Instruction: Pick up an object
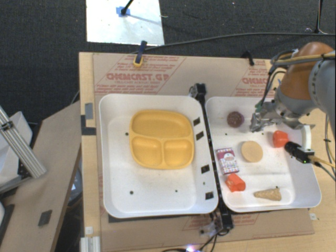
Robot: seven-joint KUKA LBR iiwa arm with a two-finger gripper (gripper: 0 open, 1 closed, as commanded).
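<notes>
At right of frame, above the right bin (313, 193), the hand (256, 123) hung between a dark round piece (235, 119) and a tan disc (252, 151), its state impossible to tell; the disc looked light, stiff, best pinched across its edges.

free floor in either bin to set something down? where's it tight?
Left bin: bare floor all around the yellow tray, widest along the near edge. Right bin: open strip between the tan disc and the wedge, toward the near right corner. Crowded along the divider (card box, orange block) and under the claw.
</notes>
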